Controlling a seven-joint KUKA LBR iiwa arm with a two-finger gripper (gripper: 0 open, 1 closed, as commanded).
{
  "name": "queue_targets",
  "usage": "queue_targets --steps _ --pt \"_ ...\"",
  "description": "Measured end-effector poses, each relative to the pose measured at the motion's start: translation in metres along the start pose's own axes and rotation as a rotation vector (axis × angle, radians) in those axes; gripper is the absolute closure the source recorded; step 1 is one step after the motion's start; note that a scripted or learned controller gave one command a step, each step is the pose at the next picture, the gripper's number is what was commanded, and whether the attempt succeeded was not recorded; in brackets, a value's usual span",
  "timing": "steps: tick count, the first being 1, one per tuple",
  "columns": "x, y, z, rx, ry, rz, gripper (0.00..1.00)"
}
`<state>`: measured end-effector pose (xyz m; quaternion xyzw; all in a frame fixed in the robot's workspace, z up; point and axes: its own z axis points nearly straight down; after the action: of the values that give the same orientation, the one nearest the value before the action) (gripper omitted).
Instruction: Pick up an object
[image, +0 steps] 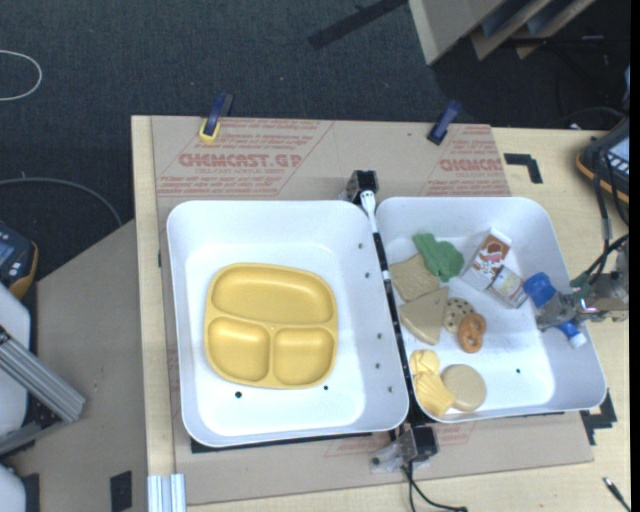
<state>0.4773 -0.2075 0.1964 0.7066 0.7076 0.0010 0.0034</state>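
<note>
The right white bin holds several small things. A green toy lies near its back, beside two tan bread-like slices. A speckled cookie and a brown pretzel-like ring sit in the middle. At the front left lie a yellow piece and a round tan disc. A small red and white carton leans at the back right, with a blue object next to it.
The left white bin bears a yellow divided plate. A grey and blue part with cables sits at the right bin's right rim. Clamps hold the cardboard base at the back.
</note>
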Motion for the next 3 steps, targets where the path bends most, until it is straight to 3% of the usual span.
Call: queue_targets --steps 1,3 --pt "-0.001 0.002 -0.030 0.000 0.000 0.000 1.00" --pt "0.086 0.072 -0.031 0.002 0.002 -0.004 1.00"
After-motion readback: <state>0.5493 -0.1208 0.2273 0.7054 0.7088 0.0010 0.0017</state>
